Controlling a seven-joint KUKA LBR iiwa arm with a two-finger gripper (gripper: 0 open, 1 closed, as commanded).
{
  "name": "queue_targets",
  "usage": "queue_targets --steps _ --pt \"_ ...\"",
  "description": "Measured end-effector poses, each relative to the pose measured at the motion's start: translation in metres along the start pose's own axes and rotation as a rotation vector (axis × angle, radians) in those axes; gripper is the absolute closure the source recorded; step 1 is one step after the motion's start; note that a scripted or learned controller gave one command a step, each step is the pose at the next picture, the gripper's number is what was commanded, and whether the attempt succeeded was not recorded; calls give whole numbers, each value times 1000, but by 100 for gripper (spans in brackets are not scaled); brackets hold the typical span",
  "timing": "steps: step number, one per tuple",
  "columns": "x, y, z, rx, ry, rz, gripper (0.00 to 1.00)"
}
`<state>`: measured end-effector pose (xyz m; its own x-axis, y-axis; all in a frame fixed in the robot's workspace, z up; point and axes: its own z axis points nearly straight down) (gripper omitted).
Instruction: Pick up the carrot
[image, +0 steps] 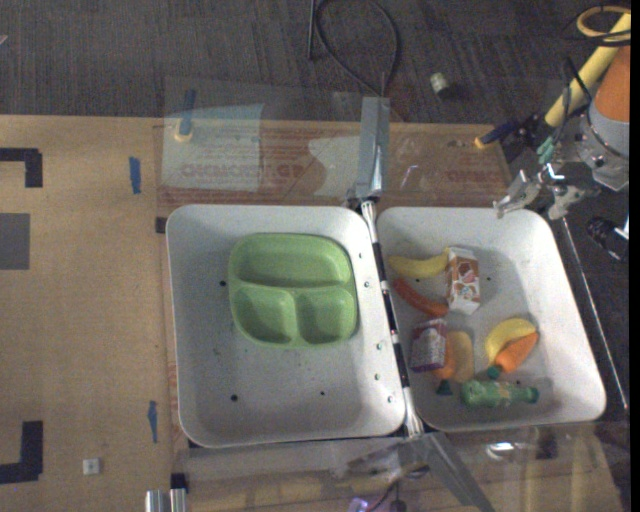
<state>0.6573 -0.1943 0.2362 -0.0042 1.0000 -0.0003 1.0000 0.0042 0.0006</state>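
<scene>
Clutter lay nearest in the right bin (578, 310): a green bottle (498, 393) on its side along the near wall, and just behind it the carrot (517, 352), a short orange piece with a green stub at its lower-left end. The carrot lay slanted, touching a yellow fruit (508, 330) on its far side and nearly touching the bottle.

It looked like a light, rigid plastic toy with a smooth, probably slippery skin. The best hold seemed to be across its thick middle, with the pincer closing across the slant, though the neighbours left little room.

To its left were a purple packet (429, 344) and, farther back, a small carton (463, 280) and a banana (420, 265). The bin floor was hard, white and flat.

The left bin (200, 390) held a green divided plate (292, 288). Beyond the right bin's far corner the gripper (533, 192) hung over the bench, well apart from the carrot. Whether it stood apart or together could not be told. Farthest back, a dark cable (352, 45) looped on grey carpet (150, 50).
</scene>
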Motion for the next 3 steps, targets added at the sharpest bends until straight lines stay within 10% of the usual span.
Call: queue_targets --steps 1,2,3 --pt "-23 -52 116 1 0 59 0" --pt "10 -132 113 1 2 -202 0" --pt "17 -151 133 -45 -33 -340 0"
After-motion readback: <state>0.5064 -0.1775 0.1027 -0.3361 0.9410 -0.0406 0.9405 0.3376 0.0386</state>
